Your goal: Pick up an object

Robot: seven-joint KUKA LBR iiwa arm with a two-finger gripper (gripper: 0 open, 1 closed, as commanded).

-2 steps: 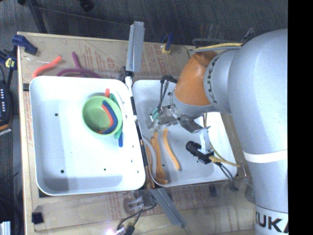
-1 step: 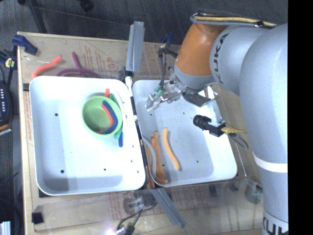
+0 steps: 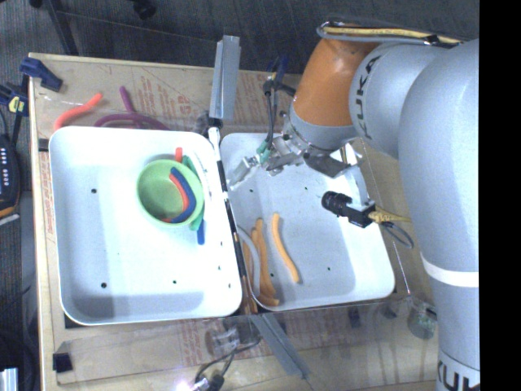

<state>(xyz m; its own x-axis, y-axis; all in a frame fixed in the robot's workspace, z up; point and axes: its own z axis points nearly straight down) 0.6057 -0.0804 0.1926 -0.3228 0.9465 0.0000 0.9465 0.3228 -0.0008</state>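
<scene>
My gripper [image 3: 242, 169] hangs over the back left corner of the right bin [image 3: 366, 279], close to the wall shared by the two bins. No object shows in it. On the right bin's floor toward the front left lie thin orange curved pieces: one [image 3: 286, 249] in the open, another [image 3: 260, 261] along the left wall. The left bin [image 3: 89, 283] holds a green bowl [image 3: 159, 190] with blue [image 3: 189, 192] and red curved pieces in it. The grey arm with its orange band [image 3: 334, 80] covers the right bin's back right part.
Behind the left bin, an orange piece [image 3: 78, 111] and purple loops [image 3: 130, 120] lie on the bench. A grey metal bar [image 3: 225, 76] stands at the back between the bins. A black connector [image 3: 339, 204] with cables juts from the arm over the right bin.
</scene>
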